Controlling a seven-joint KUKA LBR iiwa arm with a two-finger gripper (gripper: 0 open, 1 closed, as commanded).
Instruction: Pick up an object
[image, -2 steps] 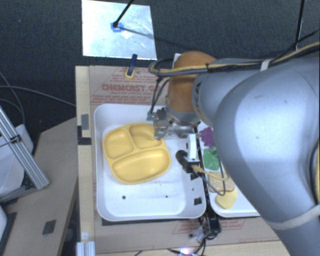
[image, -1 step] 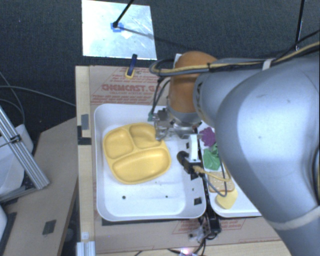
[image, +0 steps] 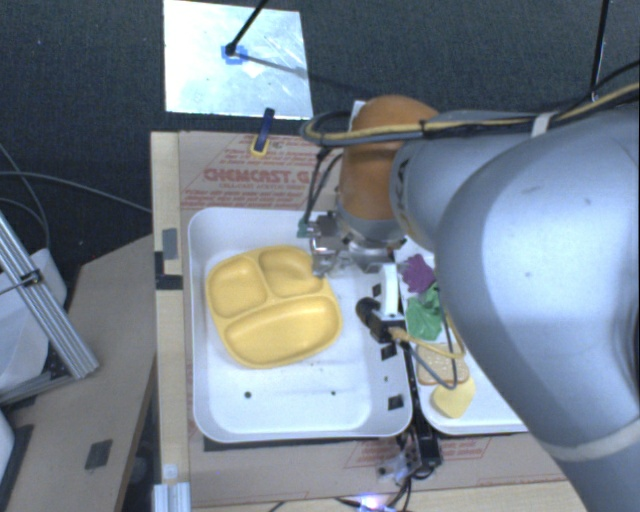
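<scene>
Camera view: the gripper (image: 322, 250) sits low over the left bin (image: 290, 405), at the far right edge of the yellow divided tray (image: 272, 308). You are at the approach-and-grasp step. Next, confirm a real hold on the tray rim before lifting. Whether the jaws are open or closed cannot be told. The arm (image: 520, 270) hides most of the right bin (image: 480, 420).

Red print "CHEMCAST G…" on the brown sheet (image: 235, 172) under the bins, upper edge, reads left to right, the end cut off by the arm. Fainter red print lines just above and below it, too small to read. More red lettering on the same sheet at the bottom edge, near the cables, unreadable.
</scene>
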